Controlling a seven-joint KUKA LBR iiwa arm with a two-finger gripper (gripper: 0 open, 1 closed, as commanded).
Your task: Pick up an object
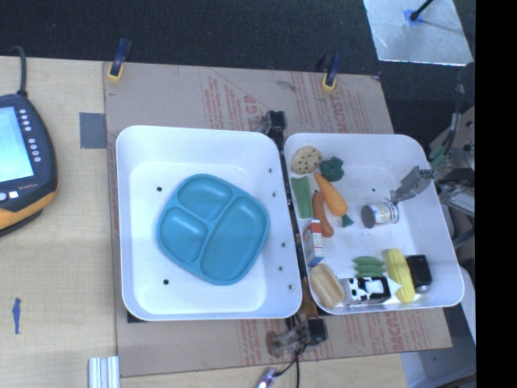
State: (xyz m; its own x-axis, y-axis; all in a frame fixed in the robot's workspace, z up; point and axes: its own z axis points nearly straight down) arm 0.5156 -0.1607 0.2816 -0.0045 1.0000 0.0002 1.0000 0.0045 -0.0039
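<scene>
The right bin (428, 217) holds several small things. Among them are a cookie (305, 160), a carrot (331, 193), a brown sausage (321, 216), a silver tin can (378, 214), a yellow corn cob (397, 274), a black block (418, 270), a green pea pod (370, 263), a black-and-white cow toy (370, 290) and a bread roll (326, 285). My gripper (404, 189) reaches in from the right, low over this bin. Its tip is just up and right of the tin can, and nothing shows in its hold.
A blue divided plate (214, 229) lies in the left bin (129, 217). A green block (301, 196) and a dark green toy (331, 167) lie near the wall between the bins. A tablet-like pendant (20, 156) rests on the bench at far left.
</scene>
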